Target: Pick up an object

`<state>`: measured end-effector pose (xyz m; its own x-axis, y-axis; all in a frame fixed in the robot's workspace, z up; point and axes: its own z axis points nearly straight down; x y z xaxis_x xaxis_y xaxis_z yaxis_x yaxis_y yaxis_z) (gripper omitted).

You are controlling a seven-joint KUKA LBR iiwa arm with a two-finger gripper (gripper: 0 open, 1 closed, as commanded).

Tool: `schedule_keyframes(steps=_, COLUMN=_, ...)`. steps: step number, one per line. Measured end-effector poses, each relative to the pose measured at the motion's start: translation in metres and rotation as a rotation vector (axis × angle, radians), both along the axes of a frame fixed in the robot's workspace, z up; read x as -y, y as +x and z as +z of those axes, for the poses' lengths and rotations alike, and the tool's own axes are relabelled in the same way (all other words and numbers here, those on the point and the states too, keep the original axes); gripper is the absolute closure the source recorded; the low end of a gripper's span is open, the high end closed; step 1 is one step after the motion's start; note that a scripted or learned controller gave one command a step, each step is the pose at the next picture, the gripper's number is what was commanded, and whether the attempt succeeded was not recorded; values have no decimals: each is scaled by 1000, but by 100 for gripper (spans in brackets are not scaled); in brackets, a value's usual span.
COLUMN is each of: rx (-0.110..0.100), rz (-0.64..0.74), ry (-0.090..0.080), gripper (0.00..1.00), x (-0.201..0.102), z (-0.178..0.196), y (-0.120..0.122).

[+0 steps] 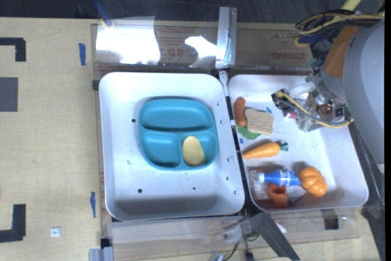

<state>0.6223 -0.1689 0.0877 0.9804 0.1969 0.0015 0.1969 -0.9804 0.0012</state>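
Right white bin [333,147], right half of frame: gripper [307,117] low over its upper right part. Spread or closed: cannot tell. Nothing seen held.

Left of gripper, apart from it: tan bread slice [259,122], touching a brown-red sausage [240,109] by the bin's left wall. Below these, orange carrot [263,150]. Along the lower edge: blue-and-white bottle [279,178], small orange pumpkin [313,181] just right of it.

Left white bin [119,131]: blue compartment tray [174,116], yellow oval object [193,150] in its lower right compartment.
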Motion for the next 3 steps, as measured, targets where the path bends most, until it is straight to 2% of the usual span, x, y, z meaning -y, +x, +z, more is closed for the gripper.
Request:
schedule_keyframes(steps=1, rx=5, rz=8, ry=2, gripper=100, x=-28, z=80, y=20)
schedule_keyframes(steps=2, rx=-6, rz=4, ry=0, gripper=100, x=25, z=50, y=31)
schedule_keyframes(steps=3, rx=-2, rz=7, ry=1, gripper=0, x=24, z=52, y=32)
